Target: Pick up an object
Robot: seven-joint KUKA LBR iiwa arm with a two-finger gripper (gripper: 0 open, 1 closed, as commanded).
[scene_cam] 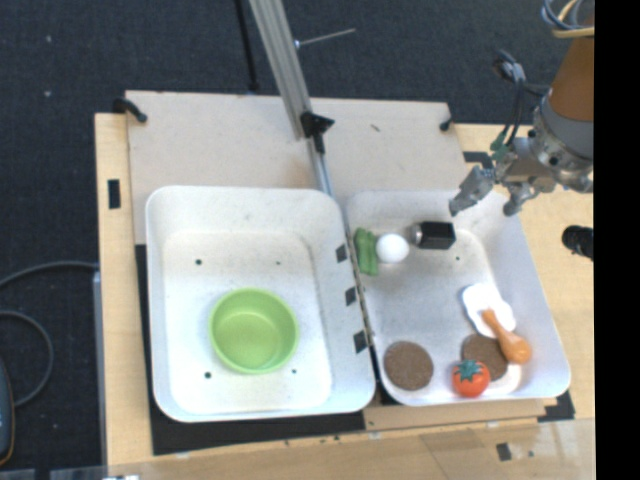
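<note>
- Dark carpet surrounds a pale wooden bench, and a slanted metal pole crosses the top of the view down to the gap between two white bins.
- Left bin: a green bowl sits upright in its lower middle, apart from the walls.
- Right bin: a green item lies against the left wall, with a white ball touching it on the right.
- Just beside the ball, near the bin's top wall, lies a small black block.
- Lower in that bin, a brown disc rests near the bottom wall.
- To its right, a red tomato toy sits beside a second brown disc.
- An orange carrot-like toy lies across that disc and a white piece.
- The gripper hangs above the right bin's top right corner, its two fingers spread apart with nothing between them, clear of every object.
</note>
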